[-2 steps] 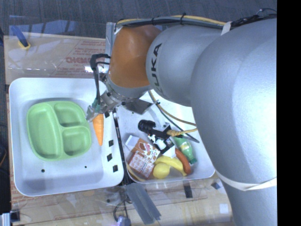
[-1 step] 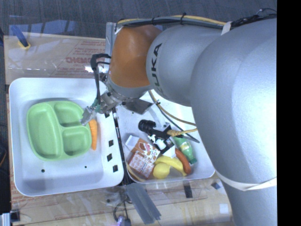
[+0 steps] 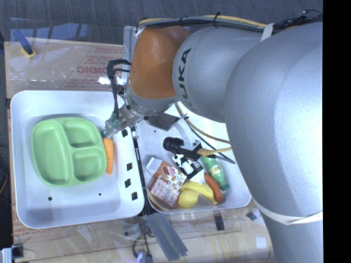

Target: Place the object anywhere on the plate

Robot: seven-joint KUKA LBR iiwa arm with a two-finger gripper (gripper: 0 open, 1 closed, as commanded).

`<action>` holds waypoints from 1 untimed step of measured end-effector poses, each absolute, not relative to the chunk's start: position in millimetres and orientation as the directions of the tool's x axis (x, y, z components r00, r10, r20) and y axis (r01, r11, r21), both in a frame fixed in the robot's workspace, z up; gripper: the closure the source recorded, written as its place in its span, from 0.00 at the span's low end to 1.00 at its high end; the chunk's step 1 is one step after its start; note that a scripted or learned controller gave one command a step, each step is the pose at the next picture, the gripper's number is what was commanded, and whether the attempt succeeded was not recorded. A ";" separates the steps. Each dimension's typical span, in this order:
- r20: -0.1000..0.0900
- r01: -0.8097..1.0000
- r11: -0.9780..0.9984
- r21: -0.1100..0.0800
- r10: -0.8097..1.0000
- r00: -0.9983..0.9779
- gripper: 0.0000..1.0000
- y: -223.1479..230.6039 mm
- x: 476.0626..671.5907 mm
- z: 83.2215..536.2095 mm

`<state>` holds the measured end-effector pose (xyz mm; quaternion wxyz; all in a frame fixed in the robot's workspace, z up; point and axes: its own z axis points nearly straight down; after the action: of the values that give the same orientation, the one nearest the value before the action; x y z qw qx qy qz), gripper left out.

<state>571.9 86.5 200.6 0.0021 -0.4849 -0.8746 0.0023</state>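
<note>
A worktop (image 3: 60, 73) held two white bins. In the left bin (image 3: 33, 212) lay a green divided plate (image 3: 67, 149), with a carrot (image 3: 108, 155) touching its right rim (upright in the view). The jaws (image 3: 112, 126) sat directly above the carrot; their spread could not be told. The right bin (image 3: 236, 199) held a bottle (image 3: 215, 171) and a banana (image 3: 192, 193).

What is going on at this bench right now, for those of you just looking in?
A grey KUKA arm reaches in from the right, its gripper down at the divider between two white bins. A toy carrot lies in the left bin, right at the edge of the green divided plate, just below the gripper. Whether it rests on the rim is unclear. The right bin holds a pile of toy food, including a banana and a green bottle.
</note>
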 end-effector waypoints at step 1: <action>-0.002 0.635 0.772 0.001 0.635 -0.772 1.00 103.5 560.5 231.9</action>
<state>560.5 103.5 231.9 -0.0009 -0.3375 -0.9413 0.0000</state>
